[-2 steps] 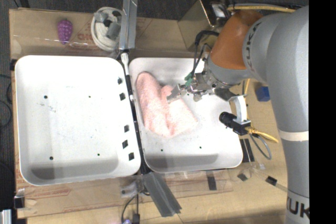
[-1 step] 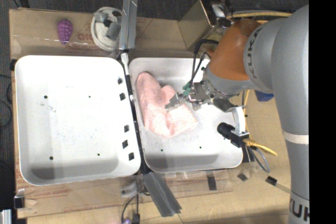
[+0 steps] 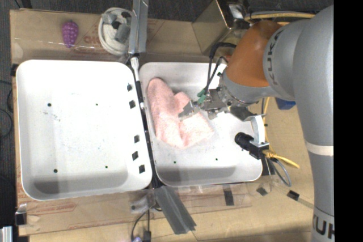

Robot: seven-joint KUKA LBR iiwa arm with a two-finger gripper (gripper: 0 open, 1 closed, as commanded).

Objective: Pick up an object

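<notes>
A crumpled pink cloth (image 3: 170, 113) lies in the right bin (image 3: 198, 173), against its left wall. My gripper (image 3: 193, 109) hangs low over the cloth's right side, its fingertips at the fabric's upper right fold. The grey arm with its orange band reaches in from the right above the bin. Whether the fingers pinch any fabric is hidden by the gripper body.
The left bin (image 3: 74, 122) stands beside the right one, with a divider of black clips between them. Behind the bins on the bench lie a purple grape-like toy (image 3: 70, 33) and a white coil of cable (image 3: 115, 28). A brown box (image 3: 218, 17) sits at the back.
</notes>
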